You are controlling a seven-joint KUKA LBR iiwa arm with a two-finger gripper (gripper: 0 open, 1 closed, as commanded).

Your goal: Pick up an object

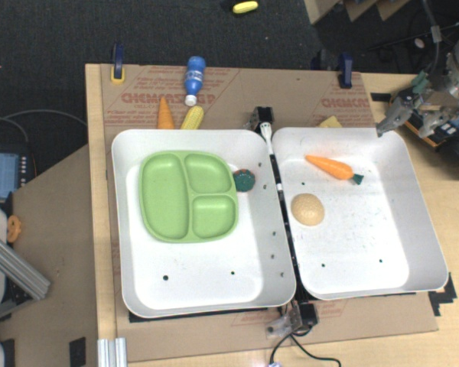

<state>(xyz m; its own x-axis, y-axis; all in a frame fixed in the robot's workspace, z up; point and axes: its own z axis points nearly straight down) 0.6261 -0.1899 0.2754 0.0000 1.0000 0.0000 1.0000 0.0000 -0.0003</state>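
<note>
While the gripper (390, 117) hovers at the right bin's (413, 228) two o'clock corner, its state untellable, the carrot (330, 167) lies at twelve o'clock inside: probably light, stiff and smooth, best pinched across its thick middle.

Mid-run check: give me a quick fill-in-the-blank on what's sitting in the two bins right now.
1. The green divided plate lies in the ____ bin.
2. The carrot in the right bin lies next to a tan ____.
3. A small teal ball sits beside the plate's ____ edge.

Missing words: left; egg; right
</note>
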